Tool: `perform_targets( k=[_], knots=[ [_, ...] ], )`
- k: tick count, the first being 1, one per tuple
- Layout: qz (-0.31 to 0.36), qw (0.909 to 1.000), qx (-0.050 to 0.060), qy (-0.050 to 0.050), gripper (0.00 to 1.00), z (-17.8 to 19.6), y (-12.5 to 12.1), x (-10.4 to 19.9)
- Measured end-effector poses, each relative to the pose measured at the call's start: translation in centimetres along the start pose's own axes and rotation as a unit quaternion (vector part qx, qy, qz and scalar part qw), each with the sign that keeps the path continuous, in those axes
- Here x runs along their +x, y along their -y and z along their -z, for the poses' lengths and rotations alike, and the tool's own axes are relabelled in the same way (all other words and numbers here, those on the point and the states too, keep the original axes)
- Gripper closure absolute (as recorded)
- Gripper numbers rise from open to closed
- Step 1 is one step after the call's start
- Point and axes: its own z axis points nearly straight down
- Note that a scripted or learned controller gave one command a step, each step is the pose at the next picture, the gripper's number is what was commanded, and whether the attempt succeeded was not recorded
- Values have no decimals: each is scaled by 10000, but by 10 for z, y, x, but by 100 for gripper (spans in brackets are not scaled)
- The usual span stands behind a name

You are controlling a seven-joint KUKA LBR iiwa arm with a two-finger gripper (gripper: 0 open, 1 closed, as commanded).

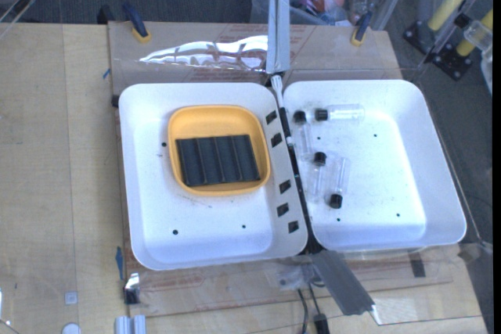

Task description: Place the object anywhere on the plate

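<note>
Block (pixel 217 159), dark grey, ridged, lies flat on yellow plate (pixel 215 114), filling most of its floor, long side across. Plate sits in left bin (pixel 156 238), toward back. Right bin (pixel 391 168) holds clear vials (pixel 338 113) with black caps, scattered near wall shared with left bin

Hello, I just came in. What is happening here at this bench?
Nothing is being handled at this moment. In the left bin sits a yellow plate, and a dark ridged block already lies on it. The right bin holds a few clear vials with black caps, lying near its left side.
</note>
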Motion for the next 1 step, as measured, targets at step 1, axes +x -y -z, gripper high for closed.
perform_targets(
  k=[1],
  knots=[
    [1369,9906,-13,6,100,-5,4,-5]
  ],
)
